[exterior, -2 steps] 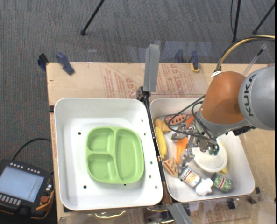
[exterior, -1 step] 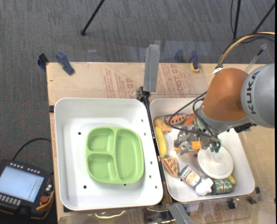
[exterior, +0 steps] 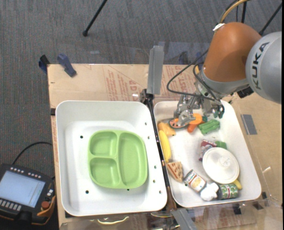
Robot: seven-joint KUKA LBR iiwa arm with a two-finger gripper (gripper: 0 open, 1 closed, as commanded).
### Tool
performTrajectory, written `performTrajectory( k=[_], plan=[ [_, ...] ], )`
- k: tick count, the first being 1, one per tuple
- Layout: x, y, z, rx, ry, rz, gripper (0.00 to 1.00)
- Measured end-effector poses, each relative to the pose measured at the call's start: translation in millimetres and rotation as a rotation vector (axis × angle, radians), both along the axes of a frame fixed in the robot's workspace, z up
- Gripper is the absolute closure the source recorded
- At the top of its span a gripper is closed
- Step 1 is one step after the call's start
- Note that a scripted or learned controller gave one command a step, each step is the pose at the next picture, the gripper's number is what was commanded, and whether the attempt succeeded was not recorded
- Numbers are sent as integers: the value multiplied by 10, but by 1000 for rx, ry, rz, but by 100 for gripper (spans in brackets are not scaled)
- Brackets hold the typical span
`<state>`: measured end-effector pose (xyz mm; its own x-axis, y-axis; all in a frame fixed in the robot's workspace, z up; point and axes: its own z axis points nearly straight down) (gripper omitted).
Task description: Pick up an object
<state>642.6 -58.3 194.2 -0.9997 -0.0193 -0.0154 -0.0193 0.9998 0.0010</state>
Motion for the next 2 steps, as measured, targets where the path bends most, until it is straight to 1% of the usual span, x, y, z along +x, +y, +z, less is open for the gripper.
performTrajectory(
  k=[1, 2],
  plan=[
    [-728, 320, -32, 0, 15, 73, 100],
    [-311, 422, 476, -3, 11, 356, 100]
  ],
)
